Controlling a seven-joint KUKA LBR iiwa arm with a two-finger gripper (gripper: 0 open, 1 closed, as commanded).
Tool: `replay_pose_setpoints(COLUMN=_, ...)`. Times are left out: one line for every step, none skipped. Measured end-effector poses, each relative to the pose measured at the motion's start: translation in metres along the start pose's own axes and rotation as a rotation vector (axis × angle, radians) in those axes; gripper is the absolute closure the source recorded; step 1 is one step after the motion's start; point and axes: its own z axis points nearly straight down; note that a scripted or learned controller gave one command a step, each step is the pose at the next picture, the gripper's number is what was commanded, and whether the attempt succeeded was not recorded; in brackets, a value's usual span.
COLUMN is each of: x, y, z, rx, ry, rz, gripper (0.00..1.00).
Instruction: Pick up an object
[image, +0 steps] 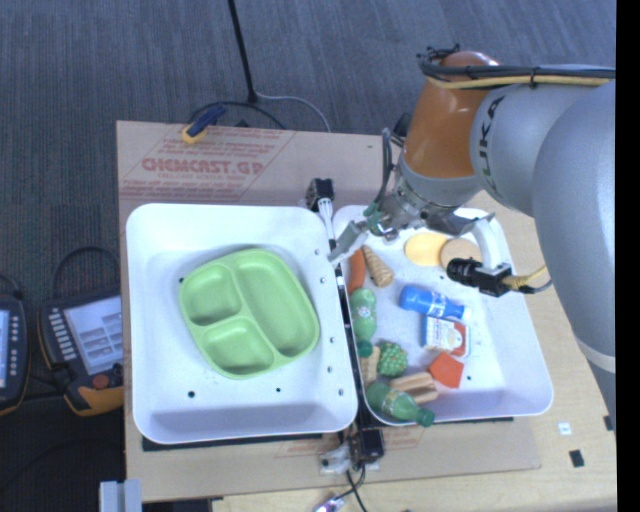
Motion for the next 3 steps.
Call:
replay_pose_setpoints(x=0.018, y=-0.055, z=0.001, rx=0.005, ry=0.001, rz=0.057, gripper=0.0)
replay_pose_setpoints(x=-0.02, y=0.005, z=0.001, rx=0.004, ry=0.0, rz=-0.034, gripper=0.0)
replay_pose_setpoints(x=0.01, y=-0.059, z=0.001, rx=0.005, ry=0.001, rz=-0.117, gripper=0.0)
